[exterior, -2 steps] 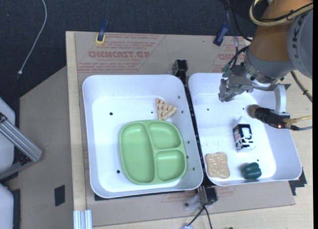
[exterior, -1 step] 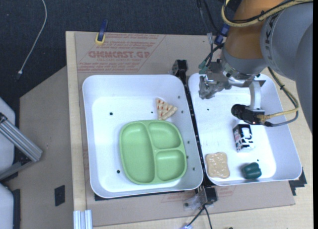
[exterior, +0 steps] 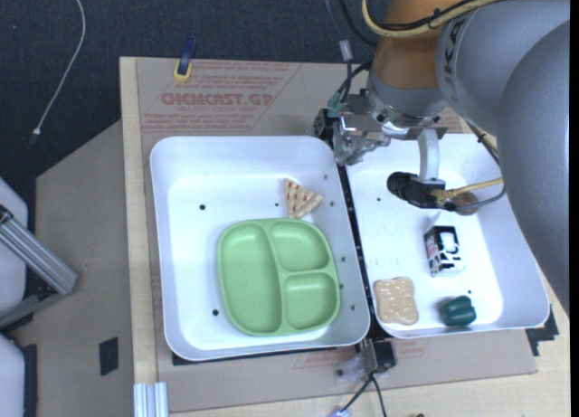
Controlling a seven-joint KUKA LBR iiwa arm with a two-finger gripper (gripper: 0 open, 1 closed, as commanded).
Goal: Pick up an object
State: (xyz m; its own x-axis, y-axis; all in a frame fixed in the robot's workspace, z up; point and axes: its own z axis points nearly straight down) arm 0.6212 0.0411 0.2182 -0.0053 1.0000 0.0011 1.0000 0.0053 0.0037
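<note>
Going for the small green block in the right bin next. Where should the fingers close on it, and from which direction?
Come straight down on the green block and close across its shorter width. It lies low and compact near the right bin's front rim, so a side approach would likely hit the wall. The beige cracker-like piece lies apart on its left, leaving finger room.

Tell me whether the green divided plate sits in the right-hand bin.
No, the green divided plate lies in the left bin, while the right bin holds a cracker and other small items.
</note>
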